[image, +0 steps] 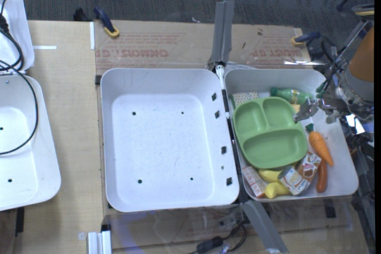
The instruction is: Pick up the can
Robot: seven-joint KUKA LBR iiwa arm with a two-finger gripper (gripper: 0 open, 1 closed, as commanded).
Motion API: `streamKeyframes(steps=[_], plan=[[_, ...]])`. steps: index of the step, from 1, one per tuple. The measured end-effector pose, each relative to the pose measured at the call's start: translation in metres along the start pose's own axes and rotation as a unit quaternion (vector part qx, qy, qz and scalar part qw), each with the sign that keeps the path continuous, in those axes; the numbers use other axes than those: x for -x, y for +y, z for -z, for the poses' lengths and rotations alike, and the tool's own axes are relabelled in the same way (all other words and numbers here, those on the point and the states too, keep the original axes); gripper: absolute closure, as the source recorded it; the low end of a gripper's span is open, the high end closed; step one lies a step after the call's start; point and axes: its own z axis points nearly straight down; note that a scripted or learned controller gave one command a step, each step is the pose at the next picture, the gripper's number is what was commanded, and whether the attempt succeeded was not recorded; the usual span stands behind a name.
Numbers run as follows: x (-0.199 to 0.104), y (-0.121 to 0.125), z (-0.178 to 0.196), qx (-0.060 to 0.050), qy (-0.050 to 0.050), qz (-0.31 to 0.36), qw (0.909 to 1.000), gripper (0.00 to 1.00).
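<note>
Plate (271,135) lies just left of the gripper (311,110); the can (296,178) lies below it, tipped beside the carrot (320,147). Gripper's opening I cannot tell; it grips nothing visible. Best descend squarely over the can, avoiding the carrot.

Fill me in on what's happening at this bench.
A robot arm reaches in from the right, its gripper low over the right bin, beside the green plate's far right edge. It holds nothing visible. The can lies at the bin's near side, by a carrot. The left bin sits alongside.
</note>
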Motion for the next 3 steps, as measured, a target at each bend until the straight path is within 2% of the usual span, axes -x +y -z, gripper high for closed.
streamKeyframes(steps=[1, 2, 3], plan=[[-0.0048, 0.0543, -0.063, -0.001, 0.0, -0.066, 0.9978, 0.0], [-0.0048, 0.0548, -0.0533, -0.001, -0.001, -0.064, 0.998, 1.0], [-0.0048, 0.0548, -0.0534, -0.001, -0.001, -0.064, 0.998, 0.0]])
